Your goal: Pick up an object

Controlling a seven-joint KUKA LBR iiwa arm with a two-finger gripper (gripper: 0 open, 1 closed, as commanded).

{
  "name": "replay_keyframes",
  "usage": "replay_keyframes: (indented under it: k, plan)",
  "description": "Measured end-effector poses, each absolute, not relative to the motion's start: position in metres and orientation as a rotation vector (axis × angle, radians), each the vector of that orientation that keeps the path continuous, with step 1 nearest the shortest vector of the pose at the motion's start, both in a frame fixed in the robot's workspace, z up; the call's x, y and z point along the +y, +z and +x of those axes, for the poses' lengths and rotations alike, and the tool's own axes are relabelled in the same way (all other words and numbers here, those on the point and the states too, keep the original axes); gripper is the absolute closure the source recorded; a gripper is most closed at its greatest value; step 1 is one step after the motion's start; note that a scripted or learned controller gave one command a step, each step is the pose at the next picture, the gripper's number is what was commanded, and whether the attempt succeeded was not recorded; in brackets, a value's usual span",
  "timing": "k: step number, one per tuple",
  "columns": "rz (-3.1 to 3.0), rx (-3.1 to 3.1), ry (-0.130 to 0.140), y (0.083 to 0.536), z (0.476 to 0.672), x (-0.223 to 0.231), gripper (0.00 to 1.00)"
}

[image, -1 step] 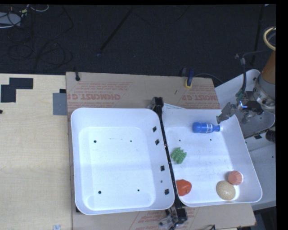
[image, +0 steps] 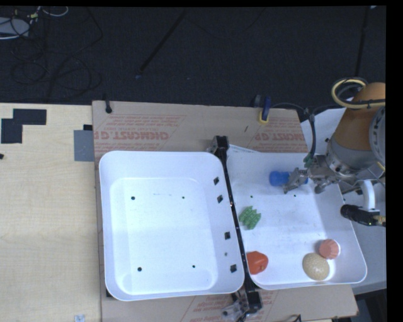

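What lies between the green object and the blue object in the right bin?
Bare white bin floor separates the green object from the blue object in the camera view.

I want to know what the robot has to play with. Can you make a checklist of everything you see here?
Surface: two white bins, left bin and right bin, on cardboard.
Job's things: in the right bin, blue piece, green piece, red piece, pink ball, cream ball.
Clutter: nothing seen.
Gripper: gripper beside the blue piece; grip unclear.
Cables: yellow loop on the arm; black cables on the floor.
Surroundings: dark floor, pale wooden bench.
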State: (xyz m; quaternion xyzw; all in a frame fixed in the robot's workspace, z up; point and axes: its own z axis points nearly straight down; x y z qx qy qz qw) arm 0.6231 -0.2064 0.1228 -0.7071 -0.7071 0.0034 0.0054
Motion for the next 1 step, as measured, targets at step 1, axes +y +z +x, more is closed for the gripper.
replay_keyframes:
  k: [1]
  plan:
    - [-2.218, -2.216, 0.006, 0.0847, 0.5944, -0.2127, 0.00]
